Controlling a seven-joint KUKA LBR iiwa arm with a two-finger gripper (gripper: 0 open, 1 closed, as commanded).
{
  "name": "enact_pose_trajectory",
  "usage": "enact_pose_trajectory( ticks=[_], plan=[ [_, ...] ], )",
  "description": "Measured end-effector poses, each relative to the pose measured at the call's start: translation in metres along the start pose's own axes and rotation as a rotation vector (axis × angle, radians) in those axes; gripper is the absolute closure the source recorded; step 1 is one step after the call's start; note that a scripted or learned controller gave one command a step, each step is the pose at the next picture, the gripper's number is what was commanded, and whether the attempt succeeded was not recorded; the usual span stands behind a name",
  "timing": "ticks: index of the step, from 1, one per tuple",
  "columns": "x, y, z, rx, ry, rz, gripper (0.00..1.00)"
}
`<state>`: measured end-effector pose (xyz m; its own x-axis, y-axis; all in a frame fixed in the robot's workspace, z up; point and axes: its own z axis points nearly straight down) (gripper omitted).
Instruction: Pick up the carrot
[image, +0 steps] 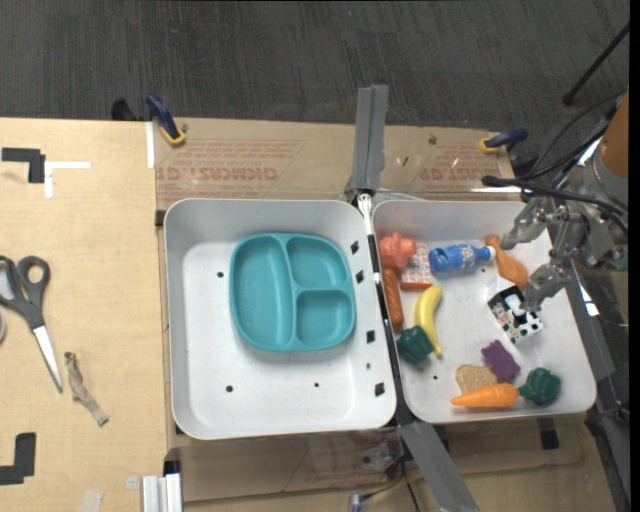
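Observation:
The carrot (486, 397), orange with a dark green top, lies flat at the front of the right bin (570, 345), tip pointing left, next to a bread slice (474, 377). My gripper (531, 257) hovers over the bin's back right part, well behind the carrot and apart from it. Its fingers (517, 230) are spread open and hold nothing. A small orange toy (509, 263) lies just beneath and between them.
The right bin also holds a blue bottle (460, 257), a banana (429, 306), a black-and-white block (515, 312), a purple piece (500, 359) and a green pepper (416, 345). The left bin (200, 330) holds a teal divided plate (294, 291). Scissors (34, 310) lie on the bench at left.

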<state>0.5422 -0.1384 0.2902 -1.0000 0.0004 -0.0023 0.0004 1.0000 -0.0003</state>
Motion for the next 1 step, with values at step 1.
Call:
enact_pose_trajectory(
  ticks=[1],
  plan=[
    [-0.078, -0.0477, 0.0735, 0.001, -0.002, 0.052, 0.0]
  ],
)
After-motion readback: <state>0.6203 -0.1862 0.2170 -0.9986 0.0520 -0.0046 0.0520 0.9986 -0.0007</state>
